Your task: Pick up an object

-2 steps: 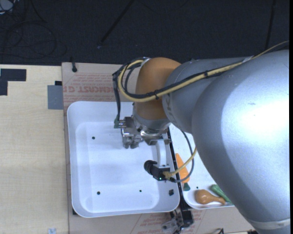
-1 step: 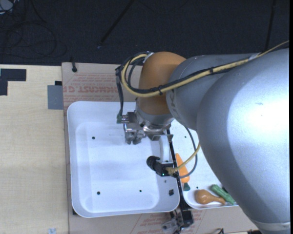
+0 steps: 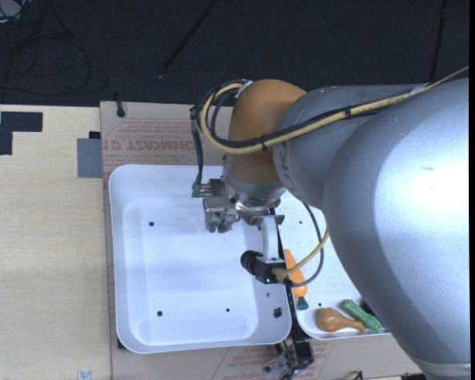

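The grey arm (image 3: 380,204) reaches in from the right and covers most of the right bin (image 3: 321,327), its orange band (image 3: 257,133) sitting above the wrist. A yellow cable (image 3: 222,137) loops around the band and trails back along the arm. The gripper (image 3: 219,222) hangs over the far right part of the left bin (image 3: 134,291), close to its far wall. It looks dark and compact from above, and whether it is spread or pressed together cannot be told; nothing can be seen between its tips.

The left bin's white floor carries a few small dark dots.

In the visible near corner of the right bin lie the objects to pick. An orange carrot-shaped toy (image 3: 294,274) with a green end lies against the wall dividing the two bins, partly behind a black fitting with a green light (image 3: 261,267). Nearer the front sits a tan, pear-shaped piece (image 3: 335,320), smooth and rounded, tapering towards the right. Just beside it on the right lies a green, ridged, elongated piece (image 3: 362,315), partly hidden under the arm.
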Tool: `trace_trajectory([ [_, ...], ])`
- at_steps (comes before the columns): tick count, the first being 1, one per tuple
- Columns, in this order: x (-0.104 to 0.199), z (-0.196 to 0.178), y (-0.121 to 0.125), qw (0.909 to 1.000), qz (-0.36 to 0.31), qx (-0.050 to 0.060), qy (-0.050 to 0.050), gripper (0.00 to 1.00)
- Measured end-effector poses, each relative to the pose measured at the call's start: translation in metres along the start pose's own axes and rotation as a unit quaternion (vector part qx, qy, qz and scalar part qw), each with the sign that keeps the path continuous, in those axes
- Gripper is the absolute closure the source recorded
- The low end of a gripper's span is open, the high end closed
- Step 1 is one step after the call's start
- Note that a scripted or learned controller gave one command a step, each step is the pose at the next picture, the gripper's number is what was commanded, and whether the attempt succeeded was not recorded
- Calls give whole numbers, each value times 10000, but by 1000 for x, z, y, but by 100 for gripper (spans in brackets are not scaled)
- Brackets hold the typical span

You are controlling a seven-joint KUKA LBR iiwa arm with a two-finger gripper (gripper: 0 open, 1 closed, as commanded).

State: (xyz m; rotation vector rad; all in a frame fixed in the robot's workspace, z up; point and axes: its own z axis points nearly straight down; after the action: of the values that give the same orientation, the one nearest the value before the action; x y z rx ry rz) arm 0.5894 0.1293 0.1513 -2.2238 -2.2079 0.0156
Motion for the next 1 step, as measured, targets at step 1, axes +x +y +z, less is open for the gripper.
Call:
trace_trajectory([
  [1,-3,-9,0,10000,23,16,-2,100],
])
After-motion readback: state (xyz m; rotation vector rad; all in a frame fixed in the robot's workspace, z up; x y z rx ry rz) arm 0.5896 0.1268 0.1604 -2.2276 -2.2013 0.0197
